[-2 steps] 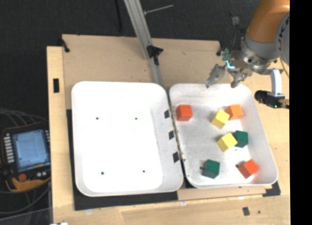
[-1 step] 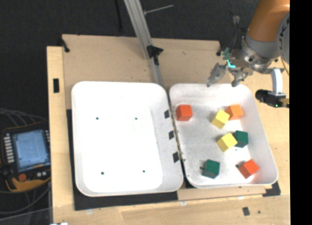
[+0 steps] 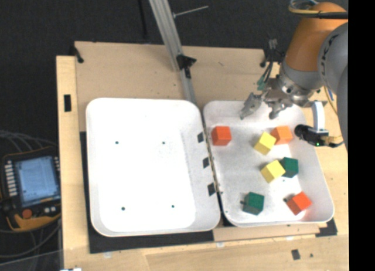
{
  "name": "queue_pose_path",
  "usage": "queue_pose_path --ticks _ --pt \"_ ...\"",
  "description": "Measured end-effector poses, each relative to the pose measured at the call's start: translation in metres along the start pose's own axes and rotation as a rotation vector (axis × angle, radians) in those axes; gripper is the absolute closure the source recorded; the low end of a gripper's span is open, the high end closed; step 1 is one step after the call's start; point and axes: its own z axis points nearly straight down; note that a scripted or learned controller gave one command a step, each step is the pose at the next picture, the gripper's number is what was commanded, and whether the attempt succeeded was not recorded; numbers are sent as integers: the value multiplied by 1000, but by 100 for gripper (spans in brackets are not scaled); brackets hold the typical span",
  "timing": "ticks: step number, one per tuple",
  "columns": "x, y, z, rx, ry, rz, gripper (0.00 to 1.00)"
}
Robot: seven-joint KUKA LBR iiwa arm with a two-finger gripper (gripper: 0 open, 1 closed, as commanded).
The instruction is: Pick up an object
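My gripper [image 3: 261, 109] hangs over the back edge of the right bin [image 3: 234, 205], open, with nothing between its fingers. Several blocks lie in that bin. An orange-red block [image 3: 221, 135] sits near the bin's left wall, below and left of the gripper. A yellow block [image 3: 265, 143] and an orange block [image 3: 282, 134] lie below the gripper. Further forward are a second yellow block [image 3: 272, 170] touching a green block [image 3: 289, 166], another green block [image 3: 254, 203] and a red-orange block [image 3: 299, 203].
The left bin [image 3: 146, 164] lies beside the right one. A slanted metal pole [image 3: 167, 23] rises behind the bins. A handheld control pendant [image 3: 32, 185] sits off the bench at the left.
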Motion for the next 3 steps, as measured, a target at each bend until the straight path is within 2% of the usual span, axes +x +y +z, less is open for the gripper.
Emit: queue_pose_path --ticks 2,3 --pt "1 4 70 -8 1 0 0" --pt "0 4 60 -10 1 1 100"
